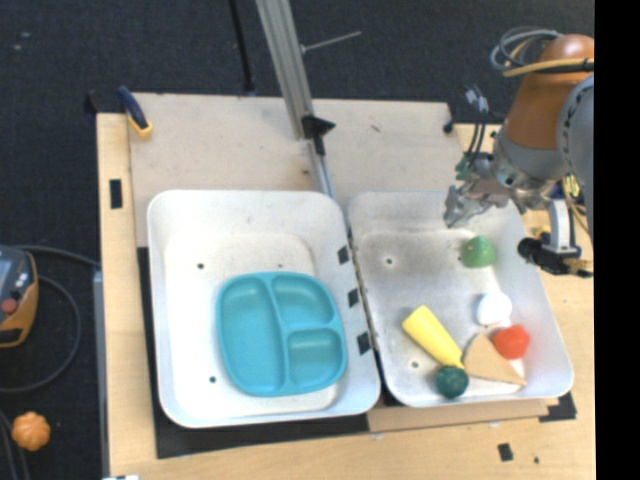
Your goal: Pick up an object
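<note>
- White plastic, shallow and scuffed, makes up the two bins side by side on the wooden bench [230, 148]; the left bin [180, 218] holds a turquoise divided plastic plate [282, 332], the right bin [400, 228] holds the loose things worth picking.
- Grey arm with an orange band [545, 103] reaches in from the upper right of the frame, and its two-finger gripper [463, 208] hangs over the upper right part of the right bin.
- Whether the gripper is apart or together I cannot tell; the tip is small and blurred, and nothing shows clamped in it.
- Nearest candidate is a small green rounded object [479, 252], lying just below the gripper in the picture, apart from it.
- Further toward the lower right of the frame sit a white ball [493, 309], a red-orange ball [512, 341], a tan wedge [490, 364], a yellow cylinder-like piece [432, 334] and a dark green ball [451, 381], crowded close together.
- Risk, as I judge it: the green object looks round, so an off-centre descent could squirt it sideways toward the bin wall.
- Risk: starting so near the bin's upper rim, the gripper could close on bare floor short of the object.
- Risk: going for the cluster instead, the gripper may nudge neighbours and catch two things or none.
</note>
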{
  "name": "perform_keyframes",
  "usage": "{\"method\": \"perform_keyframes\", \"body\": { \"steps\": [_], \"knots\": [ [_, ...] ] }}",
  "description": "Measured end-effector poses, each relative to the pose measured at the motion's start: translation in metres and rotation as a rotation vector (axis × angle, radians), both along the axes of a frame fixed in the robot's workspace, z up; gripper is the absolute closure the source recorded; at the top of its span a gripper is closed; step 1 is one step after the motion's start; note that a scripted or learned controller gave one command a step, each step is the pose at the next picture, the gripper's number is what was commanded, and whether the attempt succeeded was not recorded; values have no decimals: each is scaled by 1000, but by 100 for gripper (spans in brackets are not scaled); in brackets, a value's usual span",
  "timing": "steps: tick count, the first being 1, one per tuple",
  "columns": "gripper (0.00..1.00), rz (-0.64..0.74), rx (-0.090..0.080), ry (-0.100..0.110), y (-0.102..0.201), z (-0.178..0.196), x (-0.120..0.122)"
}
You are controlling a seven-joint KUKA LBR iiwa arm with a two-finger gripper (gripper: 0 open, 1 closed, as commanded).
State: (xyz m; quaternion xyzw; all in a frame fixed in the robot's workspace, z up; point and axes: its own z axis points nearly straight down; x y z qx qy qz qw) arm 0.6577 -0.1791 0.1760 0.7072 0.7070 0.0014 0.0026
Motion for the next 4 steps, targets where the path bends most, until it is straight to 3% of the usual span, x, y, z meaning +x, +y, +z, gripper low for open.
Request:
{"method": "perform_keyframes", "body": {
  "steps": [1, 2, 4],
  "knots": [
    [100, 2, 0, 0, -2, 32, 1],
    [100, 8, 3, 2, 56, 40, 14],
    [100, 8, 3, 4, 166, 65, 16]
  ]
}}
